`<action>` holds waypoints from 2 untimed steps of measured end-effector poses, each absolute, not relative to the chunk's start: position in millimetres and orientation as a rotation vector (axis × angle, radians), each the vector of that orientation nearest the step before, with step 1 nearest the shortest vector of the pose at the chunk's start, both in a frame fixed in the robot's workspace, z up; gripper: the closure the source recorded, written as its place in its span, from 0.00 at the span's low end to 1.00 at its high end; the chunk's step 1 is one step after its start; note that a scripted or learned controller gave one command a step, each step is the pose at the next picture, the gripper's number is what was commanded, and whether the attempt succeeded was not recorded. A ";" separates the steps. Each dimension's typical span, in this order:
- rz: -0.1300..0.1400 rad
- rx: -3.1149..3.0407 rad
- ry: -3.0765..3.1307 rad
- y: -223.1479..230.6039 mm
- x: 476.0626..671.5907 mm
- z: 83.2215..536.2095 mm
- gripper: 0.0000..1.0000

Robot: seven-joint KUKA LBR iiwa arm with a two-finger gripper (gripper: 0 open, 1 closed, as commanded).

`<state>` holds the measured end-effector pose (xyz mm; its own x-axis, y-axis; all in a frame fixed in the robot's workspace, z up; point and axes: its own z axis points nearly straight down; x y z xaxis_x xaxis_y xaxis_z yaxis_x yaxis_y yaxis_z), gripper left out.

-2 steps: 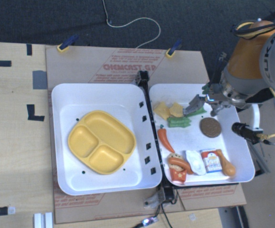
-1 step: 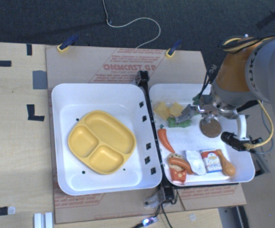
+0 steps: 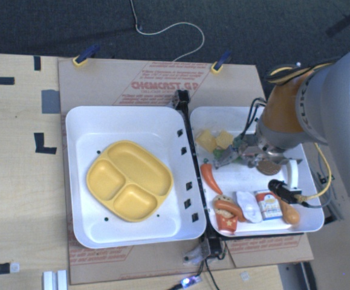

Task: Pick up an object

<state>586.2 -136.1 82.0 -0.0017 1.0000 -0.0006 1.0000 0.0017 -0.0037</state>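
**Inspector:** Where do the objects lie?

**Assistant:** In the right bin [image 3: 304, 225]. Yellow blocks [image 3: 214, 140] sit near its upper left, just beside the claw [image 3: 232, 156]. An orange carrot-like piece [image 3: 210, 178] lies below them. A red-and-orange item [image 3: 226, 213], a white packet [image 3: 247, 204] and a small carton [image 3: 269, 206] crowd the lower edge.

**Inspector:** Claw condition?

**Assistant:** Low over the bin floor; open or closed, I cannot tell. Nothing visibly between it.

**Inspector:** Surroundings?

**Assistant:** The arm [image 3: 289, 110] overhangs the bin's upper right. The left bin [image 3: 78, 132] holds a yellow divided tray [image 3: 129, 180]. Both bins rest on cardboard [image 3: 156, 86] over the tabletop [image 3: 17, 180].
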 end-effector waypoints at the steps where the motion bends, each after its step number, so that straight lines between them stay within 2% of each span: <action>1: 0.000 -2.221 -2.223 -135.9 586.6 85.1 0.00; 2: 0.002 -2.221 -2.223 -136.0 586.6 95.0 1.00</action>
